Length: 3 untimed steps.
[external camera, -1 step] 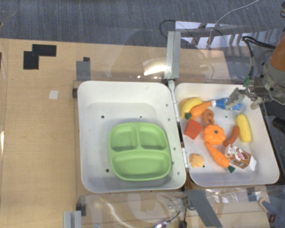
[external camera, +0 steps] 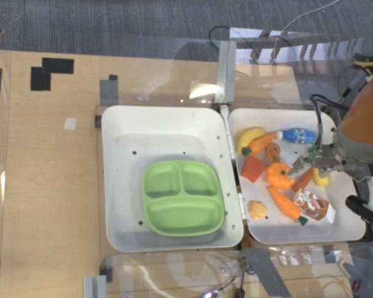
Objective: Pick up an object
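The right bin (external camera: 348, 231) holds several toy foods: a yellow banana (external camera: 248, 135), a carrot (external camera: 261, 143), a blue bottle (external camera: 298, 135), a red block (external camera: 253, 168), a round orange fruit (external camera: 278, 175), a second carrot (external camera: 285, 204), a reddish sausage (external camera: 303, 180), a printed packet (external camera: 315, 206) and a tan bun (external camera: 257, 209). My gripper (external camera: 312, 162) reaches in from the right and hangs low over the bin's middle right. It is just right of the orange fruit and above the sausage. A small yellow piece (external camera: 322, 179) lies partly under it.
A green divided plate (external camera: 183, 197) lies in the left bin (external camera: 124, 135). A metal divider (external camera: 231, 166) separates the two bins. The arm's orange band (external camera: 367, 113) and its cables hang over the right bin's right rim.
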Each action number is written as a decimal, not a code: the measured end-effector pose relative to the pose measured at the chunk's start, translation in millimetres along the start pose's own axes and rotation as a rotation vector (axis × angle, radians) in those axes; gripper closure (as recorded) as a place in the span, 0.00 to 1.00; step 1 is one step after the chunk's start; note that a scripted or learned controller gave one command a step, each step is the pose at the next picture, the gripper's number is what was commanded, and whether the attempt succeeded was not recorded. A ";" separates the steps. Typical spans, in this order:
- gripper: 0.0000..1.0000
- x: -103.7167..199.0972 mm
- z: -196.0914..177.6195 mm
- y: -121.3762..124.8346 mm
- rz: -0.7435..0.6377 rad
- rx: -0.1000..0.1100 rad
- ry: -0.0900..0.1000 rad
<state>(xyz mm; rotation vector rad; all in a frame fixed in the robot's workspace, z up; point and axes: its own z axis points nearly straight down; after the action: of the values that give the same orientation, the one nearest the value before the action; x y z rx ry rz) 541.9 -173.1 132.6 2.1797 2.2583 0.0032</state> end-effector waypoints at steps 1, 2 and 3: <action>0.00 20.0 19.8 -4.3 -0.032 -0.036 -0.013; 0.00 31.1 -23.4 27.6 0.100 -0.002 0.000; 0.00 18.4 18.6 6.7 -0.246 -0.027 -0.007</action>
<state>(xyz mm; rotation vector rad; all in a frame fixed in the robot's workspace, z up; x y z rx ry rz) 548.0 -154.6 114.0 1.8712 2.4890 0.0252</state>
